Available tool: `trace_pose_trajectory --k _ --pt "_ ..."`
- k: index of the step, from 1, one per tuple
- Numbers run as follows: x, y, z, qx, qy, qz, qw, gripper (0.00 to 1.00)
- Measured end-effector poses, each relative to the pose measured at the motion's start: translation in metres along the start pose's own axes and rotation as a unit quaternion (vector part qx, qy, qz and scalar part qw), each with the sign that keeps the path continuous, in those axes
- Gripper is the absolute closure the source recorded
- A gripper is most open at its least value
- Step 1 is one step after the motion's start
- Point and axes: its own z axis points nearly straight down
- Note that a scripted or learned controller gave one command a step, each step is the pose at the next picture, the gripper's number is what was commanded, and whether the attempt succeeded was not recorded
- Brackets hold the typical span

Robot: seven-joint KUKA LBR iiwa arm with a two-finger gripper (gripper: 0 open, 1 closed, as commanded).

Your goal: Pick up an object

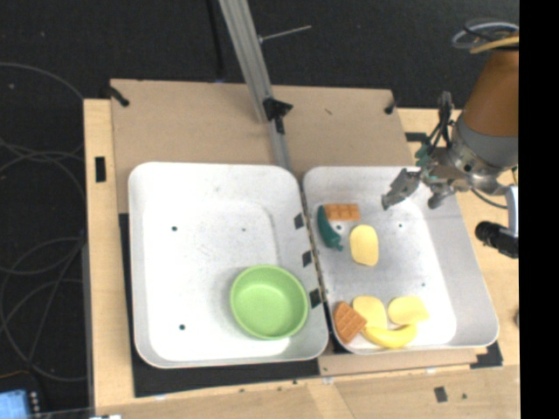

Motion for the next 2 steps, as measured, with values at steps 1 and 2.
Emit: trace_pose_trajectory --k 1,2 --pt "0.000 0.000 0.000 0.000 0.000 0.000 1.0000 0.00" --pt "0.006 -0.006 0.048 0.002 -0.001 0.002 1.0000 0.00"
